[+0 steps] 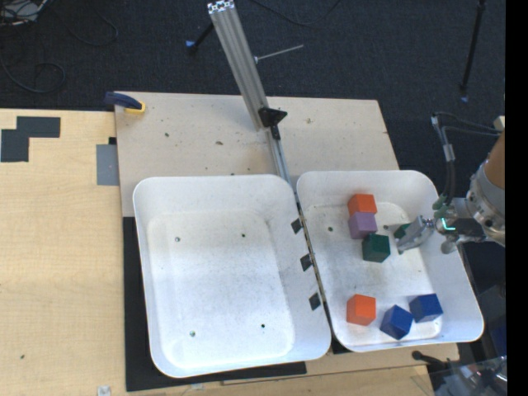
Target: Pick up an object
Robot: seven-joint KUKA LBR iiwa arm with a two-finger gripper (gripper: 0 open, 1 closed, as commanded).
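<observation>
Camera view: 2 shallow white bins sit side by side on the pale surface (330,130). The left bin (165,196) shows only scattered dark specks on its floor. The right bin (330,180) holds 6 cubes. In its far half, an orange cube (361,205) sits touching a purple cube (362,223) just nearer, and a dark green cube (376,247) lies just beside the purple one, nearer and slightly right. In the near half, a second orange cube (360,309) stands to the left, with 2 blue cubes to its right: one (397,321) close to the near wall and another (426,307) just beside it, further right.

The arm enters from the right, and its end effector (411,235) hangs over the right side of the right bin, just right of the dark green cube. Its tip is small and blurred, so whether it is open or closed cannot be told, and no cube is seen between its parts.

A slanted aluminium rail (243,64) rises from the far part of the surface, and a blue-and-yellow clamp (125,101) sits at the far left corner.
</observation>
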